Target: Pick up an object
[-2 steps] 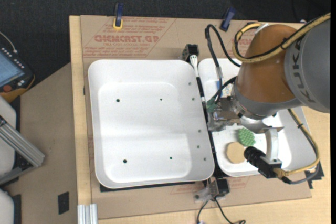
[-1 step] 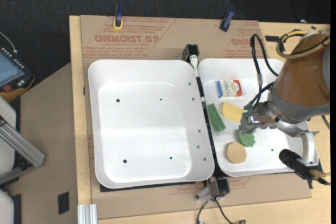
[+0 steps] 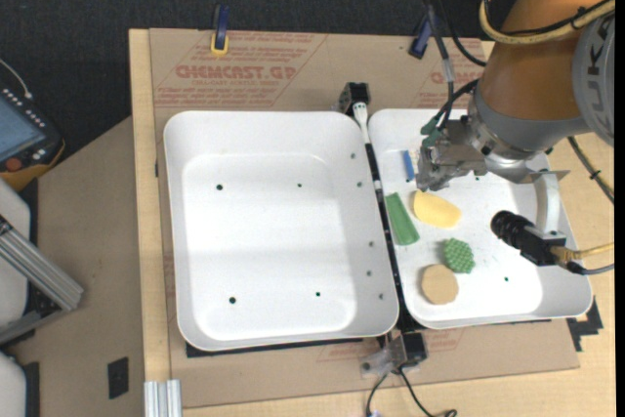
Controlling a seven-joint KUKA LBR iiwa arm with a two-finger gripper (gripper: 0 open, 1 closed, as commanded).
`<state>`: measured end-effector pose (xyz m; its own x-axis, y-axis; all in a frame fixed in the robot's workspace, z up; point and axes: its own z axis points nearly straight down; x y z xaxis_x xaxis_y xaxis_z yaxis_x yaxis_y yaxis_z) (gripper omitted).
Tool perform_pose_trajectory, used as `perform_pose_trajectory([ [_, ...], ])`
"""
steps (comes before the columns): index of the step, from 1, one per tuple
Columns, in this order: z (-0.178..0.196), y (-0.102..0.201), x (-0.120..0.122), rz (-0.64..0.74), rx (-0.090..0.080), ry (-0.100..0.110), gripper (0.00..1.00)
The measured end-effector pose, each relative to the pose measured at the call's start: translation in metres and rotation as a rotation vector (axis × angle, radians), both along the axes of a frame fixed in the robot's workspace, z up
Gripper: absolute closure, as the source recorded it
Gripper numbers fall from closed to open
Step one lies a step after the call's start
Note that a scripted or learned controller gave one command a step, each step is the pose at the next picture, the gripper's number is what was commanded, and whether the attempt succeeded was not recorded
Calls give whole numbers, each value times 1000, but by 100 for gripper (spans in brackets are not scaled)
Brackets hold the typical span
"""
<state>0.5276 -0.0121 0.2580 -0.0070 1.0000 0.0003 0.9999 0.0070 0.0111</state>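
Note:
The right bin (image 3: 508, 308) holds a yellow lump (image 3: 437, 209), a flat green bar (image 3: 399, 218) along its left wall, a knobbly green piece (image 3: 457, 256), a round tan disc (image 3: 439, 284) and a thin blue stick (image 3: 409, 165) near the back. My gripper (image 3: 433, 176) hangs low over the back of this bin, just above the yellow lump and right of the blue stick. Nothing shows between its fingers.
The left bin (image 3: 195, 239) lies beside the right one, sharing a dark middle divider (image 3: 379, 210). Both rest on a cardboard sheet (image 3: 244, 63) with blue clips at its far edge. The arm's orange band (image 3: 547, 44) looms over the right bin's back corner.

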Motion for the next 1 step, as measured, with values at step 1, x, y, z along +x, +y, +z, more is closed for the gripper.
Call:
perform_pose_trajectory([
  [1, 38, 64, 16, 1, 1, 5, 100],
])
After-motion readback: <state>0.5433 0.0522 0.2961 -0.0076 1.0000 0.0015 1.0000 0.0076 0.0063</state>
